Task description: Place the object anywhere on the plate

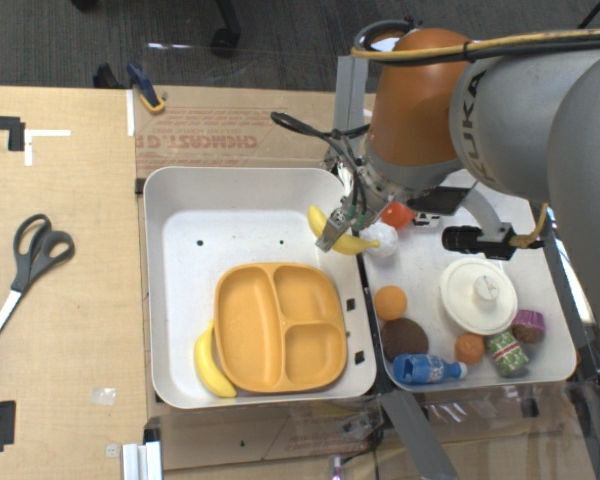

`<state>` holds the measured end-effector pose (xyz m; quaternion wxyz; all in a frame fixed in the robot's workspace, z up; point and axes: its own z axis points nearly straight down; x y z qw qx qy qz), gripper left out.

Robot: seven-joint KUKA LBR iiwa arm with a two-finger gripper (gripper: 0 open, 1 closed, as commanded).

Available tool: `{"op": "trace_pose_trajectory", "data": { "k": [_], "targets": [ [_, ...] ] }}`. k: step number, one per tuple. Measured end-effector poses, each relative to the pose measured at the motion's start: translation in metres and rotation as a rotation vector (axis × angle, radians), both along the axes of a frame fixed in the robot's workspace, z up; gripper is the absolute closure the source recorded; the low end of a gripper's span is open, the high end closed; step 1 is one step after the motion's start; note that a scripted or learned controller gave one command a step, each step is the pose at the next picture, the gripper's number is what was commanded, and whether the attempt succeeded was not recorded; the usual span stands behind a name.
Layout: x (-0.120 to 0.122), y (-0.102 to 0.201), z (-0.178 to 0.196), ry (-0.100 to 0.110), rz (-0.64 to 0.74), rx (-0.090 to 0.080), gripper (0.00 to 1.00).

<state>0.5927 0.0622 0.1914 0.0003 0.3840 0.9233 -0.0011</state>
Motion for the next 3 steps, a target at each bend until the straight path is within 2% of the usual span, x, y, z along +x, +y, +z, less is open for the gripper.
{"op": "trace_pose_trajectory", "data": {
  "k": [1,2,3],
  "targets": [
    [-0.048,0.048,0.05,-0.001,0.092,0.002,1.0],
    [-0.114,0.095,0.106,-0.001,0.07,0.001,1.0],
    [-0.115,0.109,0.11,0.001,0.268,0.0,1.0]
  ]
}}
